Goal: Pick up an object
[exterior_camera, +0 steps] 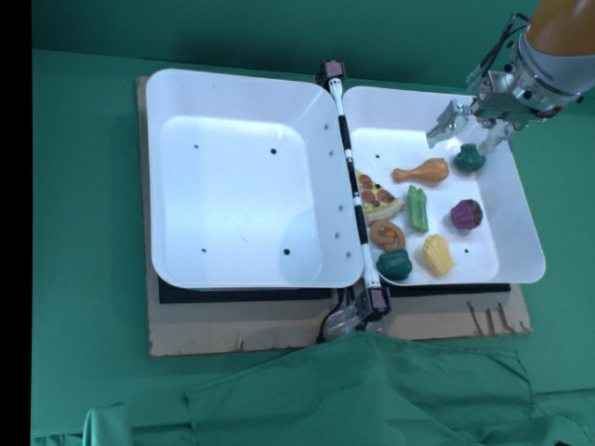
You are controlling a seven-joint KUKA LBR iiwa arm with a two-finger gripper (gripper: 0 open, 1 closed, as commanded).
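My gripper (468, 130) hovers over the back of the right bin (521, 249), fingers spread open with nothing between them. Just below it lies a dark green broccoli-like toy (469, 159). To its left is an orange chicken drumstick (421, 170). Further forward sit a pizza slice (375, 196), a green pepper pod (417, 208), a purple toy (466, 215), a brown pretzel (387, 236), a yellow corn piece (437, 255) and a dark green toy (394, 265).
The left bin (186, 91) lies beside the right one, split from it by a thin black-and-white divider (348, 170). Both rest on cardboard (232, 337) over green cloth. Rumpled green fabric (372, 388) lies in front.
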